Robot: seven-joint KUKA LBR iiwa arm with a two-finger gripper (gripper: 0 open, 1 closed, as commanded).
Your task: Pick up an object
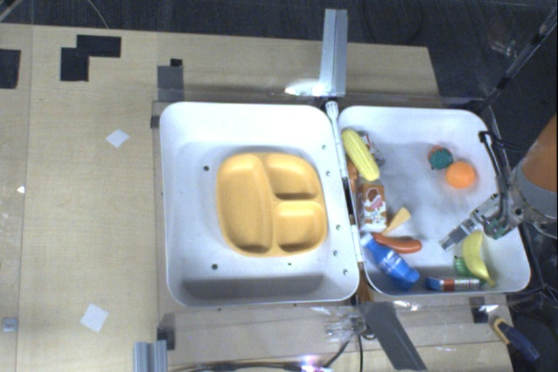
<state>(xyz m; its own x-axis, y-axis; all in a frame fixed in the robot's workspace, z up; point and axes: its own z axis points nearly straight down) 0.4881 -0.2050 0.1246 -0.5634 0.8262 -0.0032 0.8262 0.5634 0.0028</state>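
The right bin (410,131) holds several small objects. Along its left wall lie a yellow corn cob (360,154) and a snack packet (372,206). A red sausage (401,245), a blue bottle (391,266) and a marker (453,283) lie near the front. A teal ball (440,158) and an orange (461,176) sit at the back right. A banana (474,259) lies in the front right corner. My gripper (471,229) hangs at the bin's right side, just above the banana's upper end, with nothing seen in its grasp.
The left bin (187,213) holds a yellow divided tray (268,203). A metal post (334,52) rises behind the gap between the bins. My arm (536,187) enters over the right bin's right rim. The wooden bench (78,213) stretches to the left.
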